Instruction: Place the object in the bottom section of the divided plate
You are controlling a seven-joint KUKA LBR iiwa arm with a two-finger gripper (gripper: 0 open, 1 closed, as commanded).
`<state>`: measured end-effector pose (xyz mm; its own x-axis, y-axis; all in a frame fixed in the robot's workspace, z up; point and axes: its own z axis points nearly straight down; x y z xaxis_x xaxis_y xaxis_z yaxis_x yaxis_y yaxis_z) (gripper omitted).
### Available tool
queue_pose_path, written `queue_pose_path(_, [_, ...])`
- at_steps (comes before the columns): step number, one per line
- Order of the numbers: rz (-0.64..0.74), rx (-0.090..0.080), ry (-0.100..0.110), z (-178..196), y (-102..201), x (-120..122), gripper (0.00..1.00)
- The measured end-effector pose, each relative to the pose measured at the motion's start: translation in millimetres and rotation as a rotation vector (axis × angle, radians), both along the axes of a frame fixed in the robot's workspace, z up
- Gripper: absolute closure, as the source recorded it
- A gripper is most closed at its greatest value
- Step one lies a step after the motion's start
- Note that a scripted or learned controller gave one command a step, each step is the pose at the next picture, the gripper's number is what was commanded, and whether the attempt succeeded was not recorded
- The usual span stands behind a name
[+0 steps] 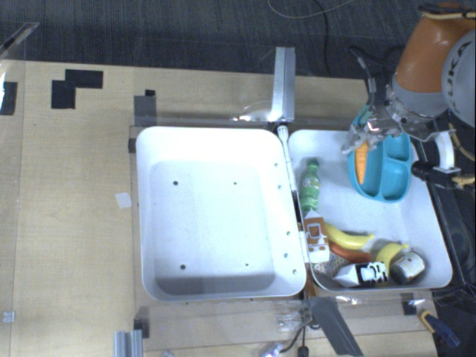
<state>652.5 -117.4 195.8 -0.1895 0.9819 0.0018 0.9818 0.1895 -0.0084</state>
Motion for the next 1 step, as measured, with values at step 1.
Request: queue_pose_path(1, [0.026,0.001,-0.006,-50.7,31.4,-89.7,1.0])
